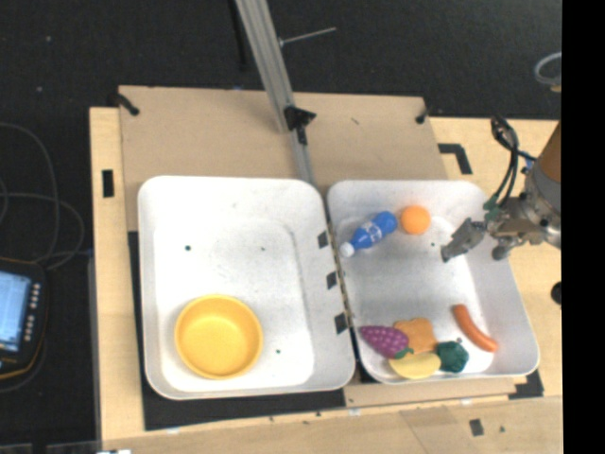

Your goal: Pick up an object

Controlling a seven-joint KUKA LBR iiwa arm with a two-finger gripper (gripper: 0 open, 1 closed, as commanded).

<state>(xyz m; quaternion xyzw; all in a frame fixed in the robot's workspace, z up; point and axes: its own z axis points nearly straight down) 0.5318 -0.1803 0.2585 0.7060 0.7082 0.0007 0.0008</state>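
Observation:
My gripper (473, 251) hangs over the right side of the right bin (492, 282), reaching in from the right. It is open with nothing between its fingers (458, 240). Left of it lie an orange ball (414, 219) and a blue bottle (370, 233) with a white cap, both near the bin's back. Along the bin's front lie purple grapes (383, 339), an orange piece (417, 333), a yellow banana (415, 365), a green vegetable (453, 355) and a red-orange sausage (474, 328). The gripper touches none of them.
The left bin (189, 216) holds a yellow bowl (218, 335) at its front left. A grey metal post (269, 55) slants up from between the bins at the back. Cables (510, 168) hang by the arm's wrist. A tablet (14, 315) sits off the bench at far left.

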